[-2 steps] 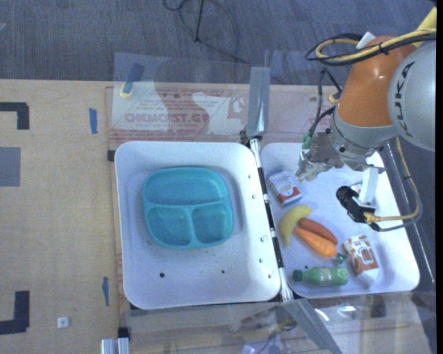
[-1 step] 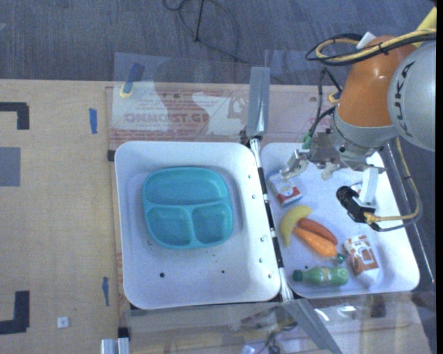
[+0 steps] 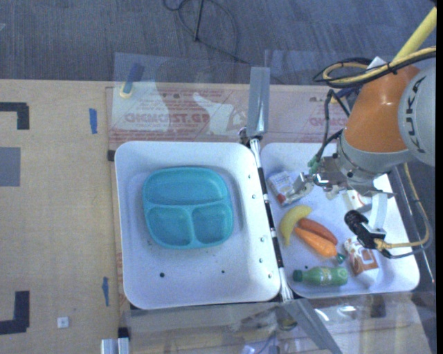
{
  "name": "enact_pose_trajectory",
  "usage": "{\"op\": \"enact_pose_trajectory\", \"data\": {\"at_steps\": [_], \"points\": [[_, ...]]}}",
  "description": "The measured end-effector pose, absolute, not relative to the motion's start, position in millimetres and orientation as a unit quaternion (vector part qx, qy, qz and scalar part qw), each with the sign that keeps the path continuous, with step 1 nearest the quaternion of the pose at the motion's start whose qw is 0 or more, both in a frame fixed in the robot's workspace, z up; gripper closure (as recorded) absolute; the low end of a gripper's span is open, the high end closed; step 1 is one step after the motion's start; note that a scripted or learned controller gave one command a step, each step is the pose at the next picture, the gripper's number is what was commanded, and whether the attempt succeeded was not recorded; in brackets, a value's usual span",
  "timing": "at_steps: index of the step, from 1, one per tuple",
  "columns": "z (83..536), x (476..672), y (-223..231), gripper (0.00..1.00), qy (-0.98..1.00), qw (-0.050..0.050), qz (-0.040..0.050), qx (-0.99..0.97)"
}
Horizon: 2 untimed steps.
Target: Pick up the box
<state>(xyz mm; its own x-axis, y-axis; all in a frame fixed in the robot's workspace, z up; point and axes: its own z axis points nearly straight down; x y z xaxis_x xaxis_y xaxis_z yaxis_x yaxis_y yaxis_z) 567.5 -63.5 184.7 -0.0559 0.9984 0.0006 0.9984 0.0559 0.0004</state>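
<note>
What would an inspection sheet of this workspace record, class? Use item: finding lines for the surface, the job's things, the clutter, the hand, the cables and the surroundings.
Surface: two white bins side by side, left bin and right bin, on a tan bench.
Job's things: small white and red box lying in the right bin's upper left, close beside the hand.
Clutter: teal divided tray in the left bin; banana, carrot, green bottle and small carton in the right bin.
Hand: hand low over the right bin near the box; finger state unclear.
Cables: yellow cable along the arm; dark cable on the floor.
Surroundings: blue tape on the bench; grey floor beyond.
</note>
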Motion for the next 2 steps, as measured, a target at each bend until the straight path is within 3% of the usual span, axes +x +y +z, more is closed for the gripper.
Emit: {"op": "enact_pose_trajectory", "data": {"at_steps": [1,2], "points": [[185,567.4,-65,0.0,-0.726,0.0,-0.0004,-0.688],[102,591.9,-103,0.0,-0.721,0.0,-0.0003,-0.693]]}}
